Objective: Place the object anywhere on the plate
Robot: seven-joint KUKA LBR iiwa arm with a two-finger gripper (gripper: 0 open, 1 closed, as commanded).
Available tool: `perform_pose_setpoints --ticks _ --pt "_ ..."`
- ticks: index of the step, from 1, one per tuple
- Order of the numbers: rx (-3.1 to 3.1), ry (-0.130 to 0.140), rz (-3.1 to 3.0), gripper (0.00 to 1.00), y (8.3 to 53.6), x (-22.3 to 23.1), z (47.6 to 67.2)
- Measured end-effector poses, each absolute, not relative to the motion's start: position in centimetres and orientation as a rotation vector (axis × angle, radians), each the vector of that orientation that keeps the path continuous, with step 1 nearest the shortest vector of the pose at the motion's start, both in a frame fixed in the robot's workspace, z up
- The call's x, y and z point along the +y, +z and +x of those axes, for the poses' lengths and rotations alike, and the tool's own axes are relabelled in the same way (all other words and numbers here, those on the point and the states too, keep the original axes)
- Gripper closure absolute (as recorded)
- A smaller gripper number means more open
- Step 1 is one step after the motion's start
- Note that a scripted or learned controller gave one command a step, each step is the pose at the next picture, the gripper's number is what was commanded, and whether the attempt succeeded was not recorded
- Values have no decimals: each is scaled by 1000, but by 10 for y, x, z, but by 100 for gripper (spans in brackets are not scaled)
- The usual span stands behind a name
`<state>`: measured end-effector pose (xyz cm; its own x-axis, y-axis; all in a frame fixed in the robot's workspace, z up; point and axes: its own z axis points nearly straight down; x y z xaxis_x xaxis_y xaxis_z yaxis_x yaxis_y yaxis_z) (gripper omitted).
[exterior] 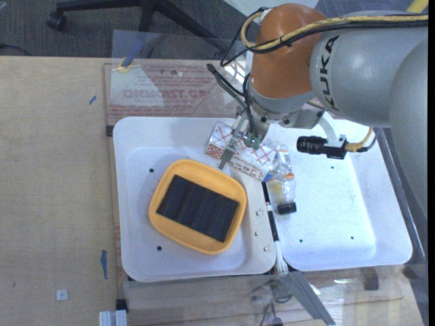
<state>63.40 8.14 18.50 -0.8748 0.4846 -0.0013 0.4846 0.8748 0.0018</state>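
The hand [234, 148] is hovering over the red-and-white packet [239, 151] at the left bin's back edge; I cannot tell its grip. It should lift clear, then release over the yellow plate [163, 189].

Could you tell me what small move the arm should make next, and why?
Probably a short lowering onto the red-and-white packet. The pincer hangs at that packet's near edge, just beyond the yellow plate's far rim, and nothing visibly sits in its grip. The plate already bears a dark block.
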Motion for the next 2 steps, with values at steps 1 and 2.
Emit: perform_pose_setpoints --ticks 1,2 --pt "3042 2 783 100 203 154 571" --pt "3041 3 784 0 203 154 571"
